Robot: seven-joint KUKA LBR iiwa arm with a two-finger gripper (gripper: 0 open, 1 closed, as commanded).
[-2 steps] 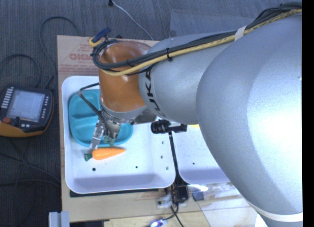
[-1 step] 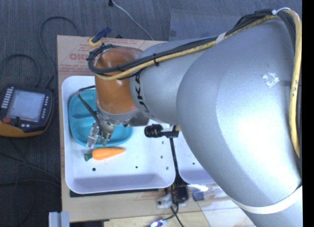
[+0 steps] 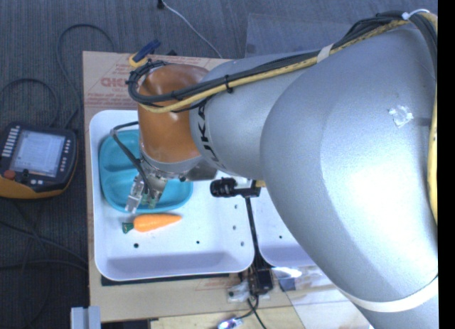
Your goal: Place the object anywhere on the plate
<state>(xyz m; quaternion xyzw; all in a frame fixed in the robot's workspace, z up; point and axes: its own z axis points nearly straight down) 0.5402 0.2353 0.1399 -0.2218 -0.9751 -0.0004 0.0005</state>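
Black lettering runs down the grey arm [image 3: 234, 118] just below the orange band [image 3: 167, 114], cut off by the curve, looks like "KU". Red print sits on the cardboard sheet [image 3: 106, 82] under the bins, too blurred to read. The pendant screen [image 3: 35, 153] glows, nothing legible there.

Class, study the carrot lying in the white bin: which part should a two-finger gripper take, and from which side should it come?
Grip the carrot at its thick orange middle, coming straight down from above. It lies flat and lengthwise across the bin floor, green stub at the view's left, so fingers should probably close across its narrow width. The blue plate sits close beside it, leaving little room there.
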